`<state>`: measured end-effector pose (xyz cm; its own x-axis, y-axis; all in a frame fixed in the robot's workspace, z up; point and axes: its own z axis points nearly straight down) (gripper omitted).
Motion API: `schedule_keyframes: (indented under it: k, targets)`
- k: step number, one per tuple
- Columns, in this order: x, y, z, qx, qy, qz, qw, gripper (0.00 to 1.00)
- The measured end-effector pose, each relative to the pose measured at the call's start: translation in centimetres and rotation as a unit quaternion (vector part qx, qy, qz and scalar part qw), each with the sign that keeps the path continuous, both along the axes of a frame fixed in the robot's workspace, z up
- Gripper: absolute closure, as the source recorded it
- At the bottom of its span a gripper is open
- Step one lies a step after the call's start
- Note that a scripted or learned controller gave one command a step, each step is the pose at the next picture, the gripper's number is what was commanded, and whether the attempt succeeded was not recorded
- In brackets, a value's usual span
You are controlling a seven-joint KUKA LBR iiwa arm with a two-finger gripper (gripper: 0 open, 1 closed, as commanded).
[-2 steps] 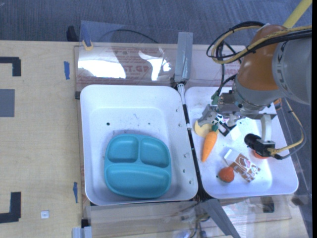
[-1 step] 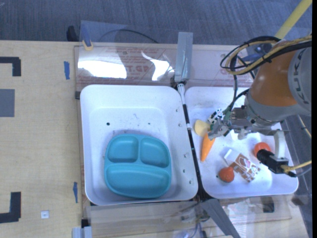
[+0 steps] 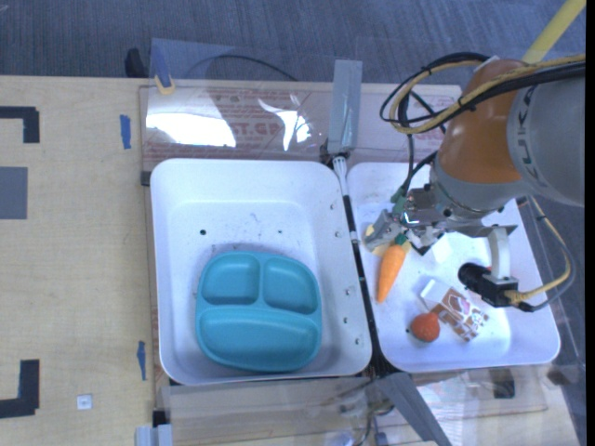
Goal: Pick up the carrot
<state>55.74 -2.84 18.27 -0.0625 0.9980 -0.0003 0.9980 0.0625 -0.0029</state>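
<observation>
Carrot (image 3: 390,269) lies in the right bin (image 3: 539,342), near its left wall, leafy end toward the gripper (image 3: 402,230) just above it. Whether the claw is open or closed, I cannot tell. Lower right sit a small orange ball (image 3: 426,328) and a patterned packet (image 3: 462,312).

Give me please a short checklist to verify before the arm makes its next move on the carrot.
1. Carrot in the right bin: ok.
2. Gripper at the carrot's top end: ok.
3. Carrot between the jaws: cannot tell.
4. Carrot apart from the orange ball: ok.
5. Carrot apart from the small box: ok.
6. Blue tray in the left bin, out of the way: ok.
</observation>
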Motion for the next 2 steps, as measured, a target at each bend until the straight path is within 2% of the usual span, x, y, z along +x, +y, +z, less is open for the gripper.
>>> schedule_keyframes:
  k: [1,2]
  targets:
    - [-0.8,-4.8,0.0,-0.0001,0.002,0.016,0.9999,0.00]
    - [0.8,-1.2,0.0,-0.0001,0.000,-0.011,0.9999,0.00]
